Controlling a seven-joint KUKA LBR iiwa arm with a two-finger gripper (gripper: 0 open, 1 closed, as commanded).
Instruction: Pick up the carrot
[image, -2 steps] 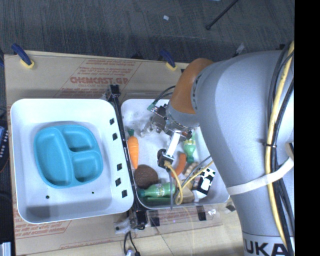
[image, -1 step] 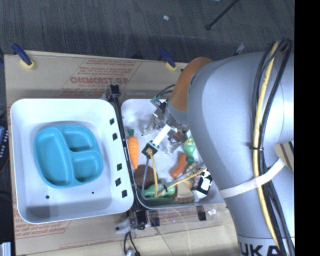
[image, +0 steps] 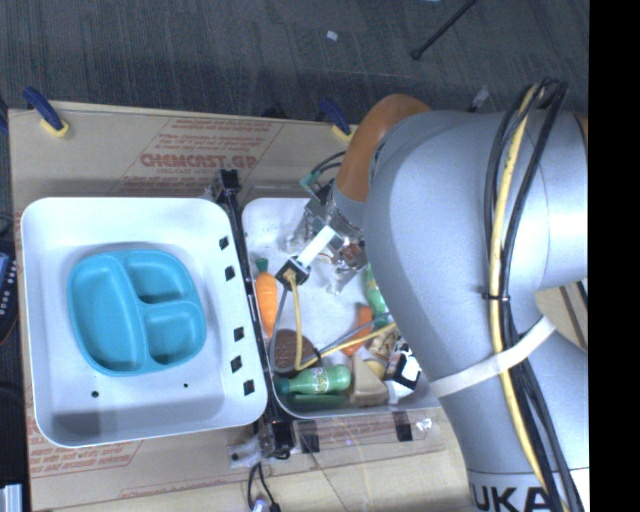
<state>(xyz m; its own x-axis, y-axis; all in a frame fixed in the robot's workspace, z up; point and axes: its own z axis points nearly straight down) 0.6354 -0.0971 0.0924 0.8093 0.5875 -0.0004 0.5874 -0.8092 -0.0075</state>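
The carrot (image: 266, 296) is orange with a green top and lies along the left wall of the right bin (image: 262, 222), pointing toward the near side. My gripper (image: 322, 232) hangs over the back of that bin, up and to the right of the carrot and apart from it. The large grey arm covers most of the right bin's right side.
A blue divided plate (image: 135, 308) rests in the left bin (image: 50, 400). Near the carrot lie a brown oval piece (image: 286, 348), a green bottle (image: 318, 380), an orange stick (image: 352, 340), a green item (image: 375, 295) and a tan block (image: 368, 384).
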